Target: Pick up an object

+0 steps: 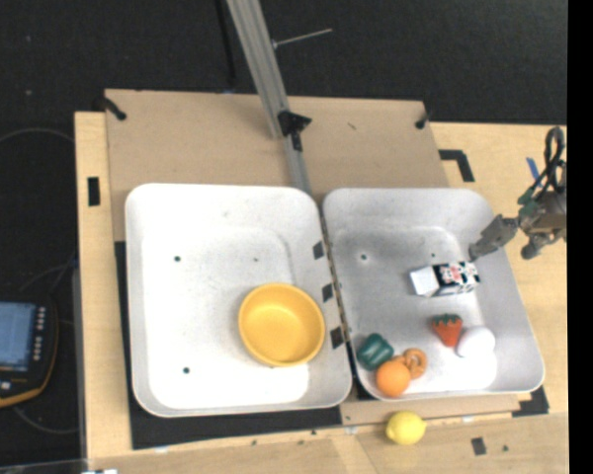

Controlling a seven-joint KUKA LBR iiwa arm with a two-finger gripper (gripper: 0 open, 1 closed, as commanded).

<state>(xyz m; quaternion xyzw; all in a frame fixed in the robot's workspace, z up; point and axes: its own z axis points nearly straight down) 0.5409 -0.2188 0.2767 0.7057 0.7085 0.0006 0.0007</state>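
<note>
Down at the near edge, a yellow lemon [405,428] sits on the bench just outside the right bin [395,215], and nothing is lifted yet! Just inside that bin's near wall we've got an orange fruit [392,377] touching a smaller orange piece [414,360], with a green block [374,348] right beside them. A bit further right, a red-orange carrot-like toy [448,329] leans against a white round thing [475,343]. Beyond those, mid-bin, lies a small white-and-black printed box [444,278], the closest candidate to the arm. And there's the gripper [534,227], hanging at the bin's right rim, near that box but apart from it; whether it's spread or closed, I can't tell from here. Over in the left bin [178,225], a yellow bowl [282,323] waits untouched. By my read, the whole pick remains: choose, descend, close, lift.
</note>
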